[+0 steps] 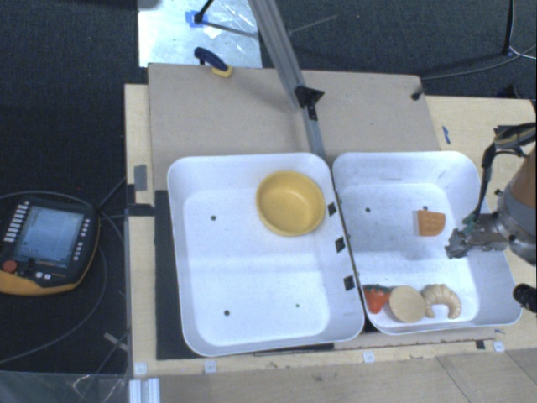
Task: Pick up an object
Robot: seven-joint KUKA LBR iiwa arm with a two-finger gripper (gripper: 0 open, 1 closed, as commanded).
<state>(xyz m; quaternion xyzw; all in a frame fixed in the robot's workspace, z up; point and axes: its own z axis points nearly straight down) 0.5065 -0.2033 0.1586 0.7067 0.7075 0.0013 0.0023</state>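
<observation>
An orange wedge-shaped object (430,222) lies in the right bin (394,170), towards its right side. Along that bin's front wall lie a red object (377,299), a tan round disc (407,304) and a pale croissant-like piece (443,300). A yellow bowl (290,202) sits at the back right of the left bin (210,267). My gripper (463,243) hangs at the right bin's right side, just right of and slightly in front of the orange wedge, apart from it. Nothing shows between its fingers.
A metal pole (285,53) slants across the cardboard sheet behind the bins. A teach pendant (46,242) lies on the floor at the far left. Black clips (340,244) sit along the seam between the two bins.
</observation>
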